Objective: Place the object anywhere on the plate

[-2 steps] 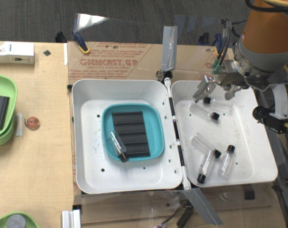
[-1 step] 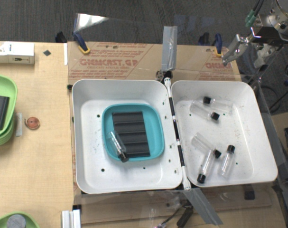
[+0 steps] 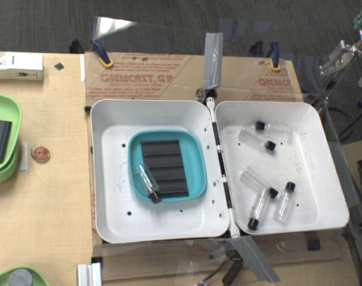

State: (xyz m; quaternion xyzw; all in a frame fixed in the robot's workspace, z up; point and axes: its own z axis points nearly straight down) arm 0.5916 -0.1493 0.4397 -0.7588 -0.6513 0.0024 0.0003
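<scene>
A clear vial (image 3: 148,183) with a black cap lay tilted on the teal plate (image 3: 197,159), across its dark ribbed insert (image 3: 164,167), in the left white bin (image 3: 109,177). Five more vials lay in the right bin (image 3: 324,159). My pincer's state I could not tell.

Both bins (image 3: 109,219) look like smooth white plastic with a bit of sheen. The teal plate (image 3: 195,159) is glossy plastic too, with a matt black ribbed insert (image 3: 164,165). The vials (image 3: 148,183) are clear, glassy-looking, with black caps. Worktop (image 3: 43,219) is pale wood, with brown cardboard (image 3: 145,73) behind the bins.
</scene>
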